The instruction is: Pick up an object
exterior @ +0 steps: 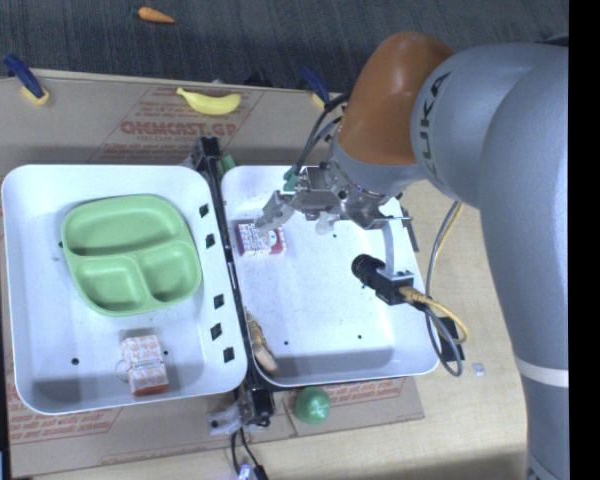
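The tool (277, 211) hangs low in the right white bin (330, 353). It is just beside a small red-and-white carton (259, 239). I cannot tell its state.

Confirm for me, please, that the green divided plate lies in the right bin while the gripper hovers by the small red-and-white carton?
Not quite: the camera view shows the green divided plate in the left bin, not the right. The gripper is indeed by the small red-and-white carton.
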### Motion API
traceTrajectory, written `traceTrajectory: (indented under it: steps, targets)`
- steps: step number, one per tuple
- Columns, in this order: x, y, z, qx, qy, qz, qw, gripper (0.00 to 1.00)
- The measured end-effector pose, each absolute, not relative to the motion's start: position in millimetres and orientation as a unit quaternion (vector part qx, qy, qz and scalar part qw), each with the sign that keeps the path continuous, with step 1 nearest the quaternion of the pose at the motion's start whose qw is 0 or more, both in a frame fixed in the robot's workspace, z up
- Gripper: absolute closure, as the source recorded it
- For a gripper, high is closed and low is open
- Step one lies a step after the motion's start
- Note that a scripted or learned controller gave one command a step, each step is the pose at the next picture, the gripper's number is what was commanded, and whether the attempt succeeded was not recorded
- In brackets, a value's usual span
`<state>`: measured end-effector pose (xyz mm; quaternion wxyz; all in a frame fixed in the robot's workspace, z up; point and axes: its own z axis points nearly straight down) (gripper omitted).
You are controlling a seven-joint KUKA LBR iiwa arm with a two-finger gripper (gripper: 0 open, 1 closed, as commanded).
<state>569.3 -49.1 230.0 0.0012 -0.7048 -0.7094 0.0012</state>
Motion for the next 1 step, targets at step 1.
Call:
traceTrajectory:
  steps: [1]
  targets:
    - [571.7, -112.5, 252.5, -0.706, -0.708, 0.0009, 0.000, 0.00]
